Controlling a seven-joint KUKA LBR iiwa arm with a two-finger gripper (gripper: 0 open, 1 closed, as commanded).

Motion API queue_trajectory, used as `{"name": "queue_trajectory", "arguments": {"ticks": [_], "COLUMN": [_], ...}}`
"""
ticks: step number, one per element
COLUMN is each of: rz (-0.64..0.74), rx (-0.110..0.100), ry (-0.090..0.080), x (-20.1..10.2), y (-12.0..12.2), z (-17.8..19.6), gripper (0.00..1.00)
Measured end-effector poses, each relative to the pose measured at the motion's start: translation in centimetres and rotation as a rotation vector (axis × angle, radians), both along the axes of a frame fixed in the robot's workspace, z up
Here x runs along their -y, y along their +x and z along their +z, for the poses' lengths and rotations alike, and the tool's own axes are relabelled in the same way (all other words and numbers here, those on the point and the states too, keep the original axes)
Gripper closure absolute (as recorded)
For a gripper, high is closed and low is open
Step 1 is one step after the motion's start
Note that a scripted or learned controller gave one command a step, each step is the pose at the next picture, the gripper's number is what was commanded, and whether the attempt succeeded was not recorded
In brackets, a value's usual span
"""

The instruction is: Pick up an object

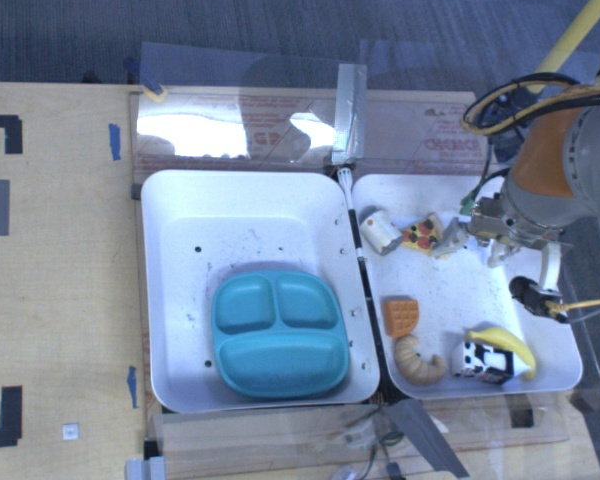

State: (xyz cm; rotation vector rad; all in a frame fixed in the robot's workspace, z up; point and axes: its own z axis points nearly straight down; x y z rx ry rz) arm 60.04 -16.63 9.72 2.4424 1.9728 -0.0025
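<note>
The bench carries two shallow white bins side by side. The left bin holds one item: a teal divided plate with three compartments, lying flat against the bin's near edge and slightly toward its right wall.

The right bin holds the loose objects. Near its far-left corner lies a small white cup-like piece, tipped on its side. Just beside it, toward the far edge's middle, sits a small toy with red and yellow parts; its exact form is too small to tell. Along the left wall, about midway, lies an orange waffle-patterned piece. Directly below that, at the near-left corner, rests a tan croissant-shaped item, curved and lying flat. Toward the near-right corner sits a black-and-white object with a yellow banana lying across its top, the two touching.

The arm enters over the right bin's far-right corner, with its orange band above the wrist. The gripper is low over the far edge of the right bin, just beside the red and yellow toy. Whether it is open or closed cannot be determined, and no object is seen held.
</note>
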Motion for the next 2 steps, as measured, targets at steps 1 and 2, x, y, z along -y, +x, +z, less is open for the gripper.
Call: {"name": "queue_trajectory", "arguments": {"ticks": [1,2], "rz": [0.044,0.118], "rx": [0.010,0.004], "ry": [-0.002,0.004], "x": [-2.0,-7.6], "y": [6.8,6.9], "z": [-0.5,-1.0], "gripper": [0.00,0.00]}}
